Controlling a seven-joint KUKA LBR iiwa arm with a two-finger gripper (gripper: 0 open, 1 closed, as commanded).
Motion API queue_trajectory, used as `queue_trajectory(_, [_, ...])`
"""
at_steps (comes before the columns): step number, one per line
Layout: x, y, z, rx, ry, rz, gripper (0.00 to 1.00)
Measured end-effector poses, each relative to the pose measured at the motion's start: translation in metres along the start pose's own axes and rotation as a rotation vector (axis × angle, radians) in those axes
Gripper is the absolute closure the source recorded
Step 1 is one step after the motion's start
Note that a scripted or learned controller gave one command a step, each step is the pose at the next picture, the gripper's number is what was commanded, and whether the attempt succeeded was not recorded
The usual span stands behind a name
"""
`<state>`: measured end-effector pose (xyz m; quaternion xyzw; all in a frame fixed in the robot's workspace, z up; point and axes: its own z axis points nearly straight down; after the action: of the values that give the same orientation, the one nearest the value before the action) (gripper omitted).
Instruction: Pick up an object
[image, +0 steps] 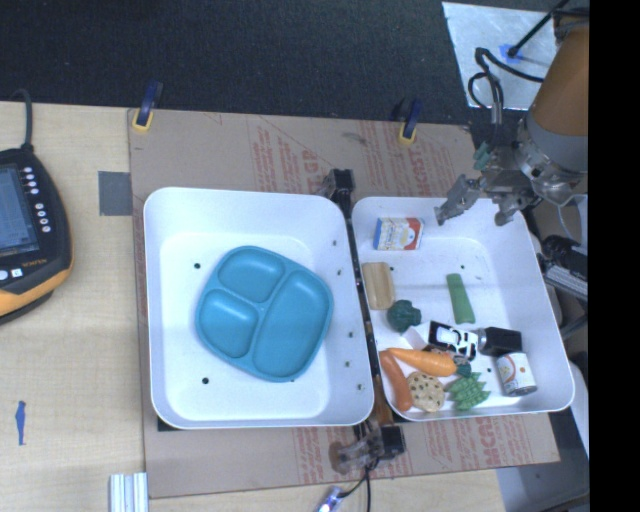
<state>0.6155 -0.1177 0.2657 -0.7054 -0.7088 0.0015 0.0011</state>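
Note:
My gripper (478, 208) hangs open over the far edge of the right bin (535, 290), with nothing between its two spread fingers. Below it in that bin lie a small blue and white carton (398, 234), a tan block (378, 285), a green stick (459, 298), a dark green broccoli piece (404, 316), a black and white item (455, 339), an orange carrot (424, 360), a cookie (426, 392), a leafy green piece (468, 392) and a small can (516, 373).
The left bin (165, 300) holds a blue divided plate (264, 312). A teach pendant (25, 225) lies at the left edge of the bench. Clamps (404, 118) pin the cardboard at the back.

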Motion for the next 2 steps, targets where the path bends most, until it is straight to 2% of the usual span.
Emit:
queue_trajectory(1, [-0.069, -0.016, 0.104, 0.003, -0.001, 0.001, 0.00])
queue_trajectory(2, [-0.054, -0.034, 0.175, 0.002, 0.000, 0.001, 0.00])
